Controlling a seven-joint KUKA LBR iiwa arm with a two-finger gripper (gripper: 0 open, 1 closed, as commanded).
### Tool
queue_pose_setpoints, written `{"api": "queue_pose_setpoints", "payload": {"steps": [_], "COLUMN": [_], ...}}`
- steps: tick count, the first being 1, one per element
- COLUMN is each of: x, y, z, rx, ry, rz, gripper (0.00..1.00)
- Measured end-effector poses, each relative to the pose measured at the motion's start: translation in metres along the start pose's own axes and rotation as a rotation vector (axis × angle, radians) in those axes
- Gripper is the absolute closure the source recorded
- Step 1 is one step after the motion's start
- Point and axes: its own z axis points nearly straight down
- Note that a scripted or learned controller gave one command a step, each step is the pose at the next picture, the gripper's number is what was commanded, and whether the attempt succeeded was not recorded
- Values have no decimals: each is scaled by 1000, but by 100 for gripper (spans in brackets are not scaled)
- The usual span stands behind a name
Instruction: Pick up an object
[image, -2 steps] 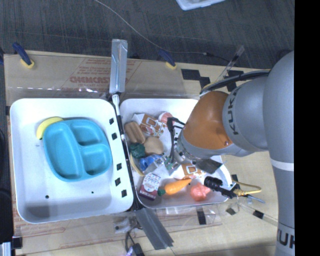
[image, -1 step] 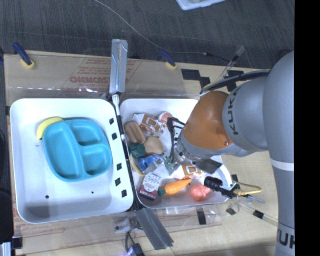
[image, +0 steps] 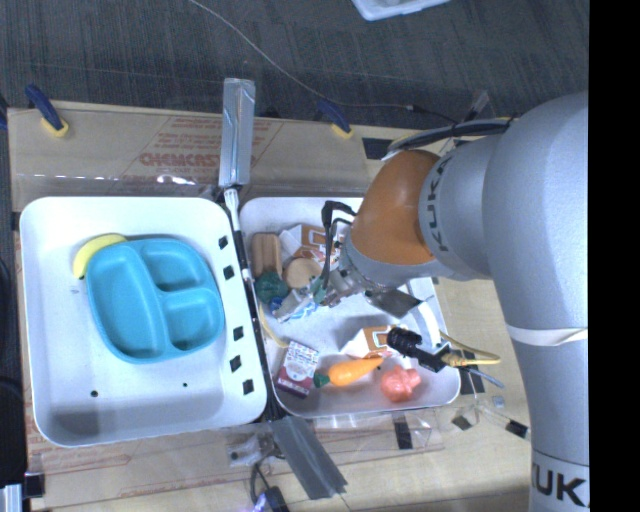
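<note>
reaching into the right bin (image: 440, 392), the fingers (image: 322, 288) (spread: cannot tell) sit among the clutter.

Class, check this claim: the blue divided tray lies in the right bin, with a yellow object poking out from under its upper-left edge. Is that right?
Not quite. The camera view shows the blue divided tray in the left bin, not the right. The yellow object does poke out at its upper-left edge.

2 white bins (image: 50, 330); blue divided tray (image: 155, 297); yellow banana (image: 92, 250); orange carrot (image: 352, 372) — green top; pink-red ball (image: 400, 383); grey arm (image: 530, 200) — orange band (image: 395, 212); blue clamps (image: 45, 108).
</note>
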Motion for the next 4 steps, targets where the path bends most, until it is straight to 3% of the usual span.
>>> {"api": "queue_pose_setpoints", "payload": {"steps": [1,2,3,4], "x": [-12,-20,-13,-20], "y": [-22,29,-14,31], "z": [0,4,10,10], "rx": [2,7,18,17], "ry": [1,1,12,9], "rz": [-160,-37,-270,-128], "gripper": [0,0,0,0]}}
